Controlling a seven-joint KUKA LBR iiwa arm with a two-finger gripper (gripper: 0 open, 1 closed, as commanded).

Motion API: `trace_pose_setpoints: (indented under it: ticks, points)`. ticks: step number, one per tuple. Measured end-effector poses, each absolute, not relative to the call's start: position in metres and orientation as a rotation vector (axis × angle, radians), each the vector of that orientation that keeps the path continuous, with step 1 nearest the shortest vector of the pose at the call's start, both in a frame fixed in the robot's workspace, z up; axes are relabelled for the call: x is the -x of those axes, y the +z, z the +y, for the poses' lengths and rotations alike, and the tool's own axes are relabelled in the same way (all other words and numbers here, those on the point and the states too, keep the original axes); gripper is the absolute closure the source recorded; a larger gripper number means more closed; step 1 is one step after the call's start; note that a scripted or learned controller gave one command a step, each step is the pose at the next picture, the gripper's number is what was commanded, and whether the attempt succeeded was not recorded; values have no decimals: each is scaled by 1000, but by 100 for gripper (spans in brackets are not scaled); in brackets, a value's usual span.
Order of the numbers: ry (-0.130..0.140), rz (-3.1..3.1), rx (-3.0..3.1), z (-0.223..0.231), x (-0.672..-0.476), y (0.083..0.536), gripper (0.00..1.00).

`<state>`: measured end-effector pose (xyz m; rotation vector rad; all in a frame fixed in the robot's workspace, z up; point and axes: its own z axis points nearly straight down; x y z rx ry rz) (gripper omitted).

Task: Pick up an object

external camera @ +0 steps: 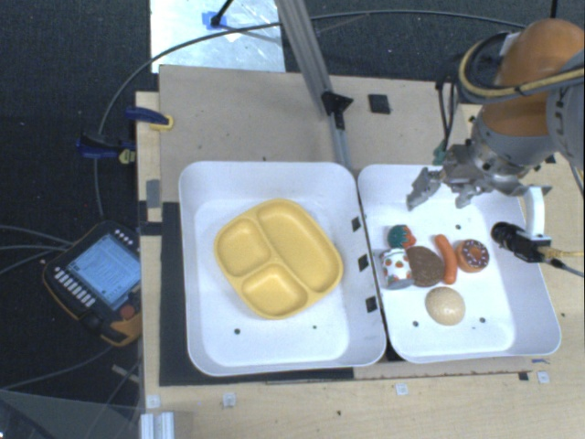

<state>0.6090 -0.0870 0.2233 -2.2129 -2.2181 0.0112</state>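
camera view, yellow tray (278,259) in left bin (206,337), toy foods (434,263) in right bin (530,327)

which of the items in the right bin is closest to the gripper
The small teal item, at the cluster's top left, lies closest below the gripper; the beige ball is farthest.

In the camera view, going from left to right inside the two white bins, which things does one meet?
Yellow divided tray → white patterned cube → brown lump → orange sausage → chocolate doughnut. The teal piece and beige ball overlap these in the order, so I omit them.
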Motion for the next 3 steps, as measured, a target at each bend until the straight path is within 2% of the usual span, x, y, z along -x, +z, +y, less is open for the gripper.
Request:
trace_pose_setpoints:
  ticks: [1,3]
  points:
    - [-2,-2227,2218,-87,-611,231,0]
    - [2,-2221,2220,-95,-617,114,0]
